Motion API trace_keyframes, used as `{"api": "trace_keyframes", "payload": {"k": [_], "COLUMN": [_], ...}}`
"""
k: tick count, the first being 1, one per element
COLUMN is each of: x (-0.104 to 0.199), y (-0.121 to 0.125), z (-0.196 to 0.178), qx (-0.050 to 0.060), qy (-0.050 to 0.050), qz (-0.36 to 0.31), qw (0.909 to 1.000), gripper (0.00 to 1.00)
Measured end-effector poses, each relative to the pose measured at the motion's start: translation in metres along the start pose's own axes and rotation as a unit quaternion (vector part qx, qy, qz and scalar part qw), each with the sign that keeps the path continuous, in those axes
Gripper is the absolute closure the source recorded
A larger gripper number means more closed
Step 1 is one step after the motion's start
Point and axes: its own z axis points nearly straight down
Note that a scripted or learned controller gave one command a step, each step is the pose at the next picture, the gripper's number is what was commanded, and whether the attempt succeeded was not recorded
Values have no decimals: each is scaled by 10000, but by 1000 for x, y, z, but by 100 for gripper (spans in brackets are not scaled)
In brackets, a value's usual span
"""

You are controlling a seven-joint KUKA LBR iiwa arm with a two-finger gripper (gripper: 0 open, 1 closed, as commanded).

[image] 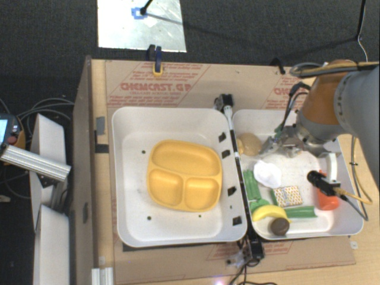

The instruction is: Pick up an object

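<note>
- The tool [284, 142] hung low over the right bin [344, 218]; its grip could not be told
- A white wad [268, 173] lay just below it; a yellow tray [183, 175] sat in the left bin [127, 159]

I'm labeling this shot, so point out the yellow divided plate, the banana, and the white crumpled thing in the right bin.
yellow divided plate [183, 174]: camera view, on the ridge where its compartments meet.
banana [265, 211]: camera view, on its yellow middle.
white crumpled thing [268, 173]: camera view, on its center.
</note>
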Motion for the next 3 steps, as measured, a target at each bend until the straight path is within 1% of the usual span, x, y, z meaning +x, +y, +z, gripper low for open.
{"api": "trace_keyframes", "payload": {"k": [1, 2, 3], "x": [-56, -63, -15], "y": [-93, -80, -2], "z": [-138, -21, 1], "qx": [-7, -50, 0], "qy": [-42, 7, -6], "qz": [98, 12, 8], "qw": [9999, 10000, 10000], "gripper": [0, 0, 0]}}
